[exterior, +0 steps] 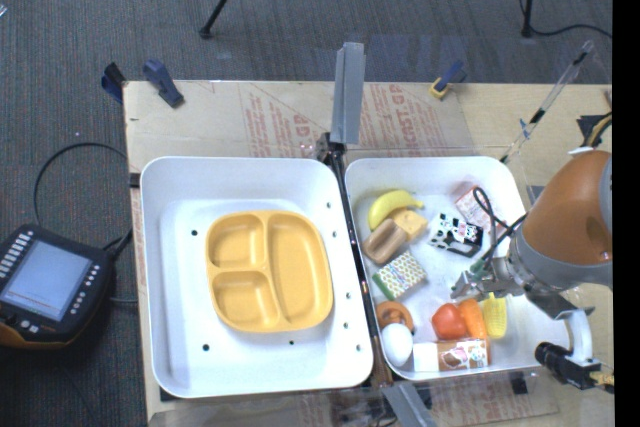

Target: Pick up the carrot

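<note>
The counter (290, 120) occupied the centre of the frame and carried two white bins side by side. The left bin (170, 215) contained a yellow divided tray (268, 270). The right bin (505, 177) contained assorted food items. The arm (570, 220), grey with an orange band, entered from the right edge of the frame, and its gripper (478, 287) was positioned over the lower right part of the right bin. The state of the jaws could not be determined.

The carrot (472, 317) lay in the lower part of the right bin, directly below the gripper in the frame, between a red tomato (450, 321) and a yellow item (494, 315). A banana (392, 206) lay in the upper left of that bin. A white egg (398, 345) sat at its lower left corner.
</note>
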Tool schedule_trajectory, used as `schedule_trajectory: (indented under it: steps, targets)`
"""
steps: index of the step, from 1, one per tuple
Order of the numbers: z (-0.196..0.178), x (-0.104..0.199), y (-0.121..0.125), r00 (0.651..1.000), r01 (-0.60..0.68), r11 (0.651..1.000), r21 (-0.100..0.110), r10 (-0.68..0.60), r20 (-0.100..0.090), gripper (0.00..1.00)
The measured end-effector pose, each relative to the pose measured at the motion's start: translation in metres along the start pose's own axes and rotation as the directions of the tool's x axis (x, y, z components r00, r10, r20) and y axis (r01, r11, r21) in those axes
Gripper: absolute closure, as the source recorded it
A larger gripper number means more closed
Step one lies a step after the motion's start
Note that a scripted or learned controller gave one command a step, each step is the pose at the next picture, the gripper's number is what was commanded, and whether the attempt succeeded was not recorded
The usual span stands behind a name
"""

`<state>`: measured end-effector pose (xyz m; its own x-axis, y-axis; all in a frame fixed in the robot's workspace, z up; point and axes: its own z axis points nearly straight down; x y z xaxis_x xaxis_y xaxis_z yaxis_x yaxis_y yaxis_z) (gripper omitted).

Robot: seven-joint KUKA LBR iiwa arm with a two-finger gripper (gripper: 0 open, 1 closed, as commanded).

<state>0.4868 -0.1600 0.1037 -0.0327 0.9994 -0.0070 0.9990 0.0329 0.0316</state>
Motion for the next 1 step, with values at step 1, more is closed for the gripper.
schedule_trajectory:
  steps: [1]
  targets:
    - [-0.1029,0.0469,-0.0068,0.964,-0.267,0.963,0.04,0.267,0.002,1.0]
